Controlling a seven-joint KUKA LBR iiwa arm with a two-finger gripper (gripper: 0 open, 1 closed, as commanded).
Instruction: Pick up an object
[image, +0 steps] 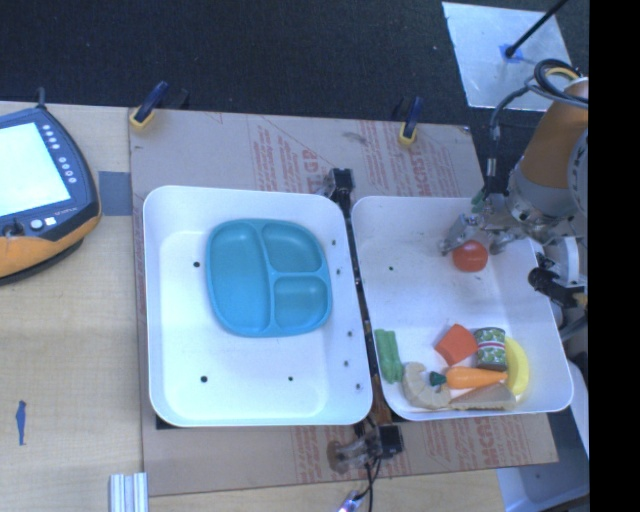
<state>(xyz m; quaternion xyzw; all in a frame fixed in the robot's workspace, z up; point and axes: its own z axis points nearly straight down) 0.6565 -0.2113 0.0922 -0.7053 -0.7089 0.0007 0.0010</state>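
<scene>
We're seeing the left bin holding a blue divided plate. The right bin is holding toy food w/ a tomato up top; near the front sit a banana, carrot, green veg, orange wedge and small can, label unreadable. The gripper is hovering at the tomato; can't tell its grip. Cardboard print is illegible. The arm is getting cut off at right.

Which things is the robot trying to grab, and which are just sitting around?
For the job: end effector; tomato; banana; carrot; can; orange block; green piece.

Just lying about: blue plate; tablet; clamps.
</scene>
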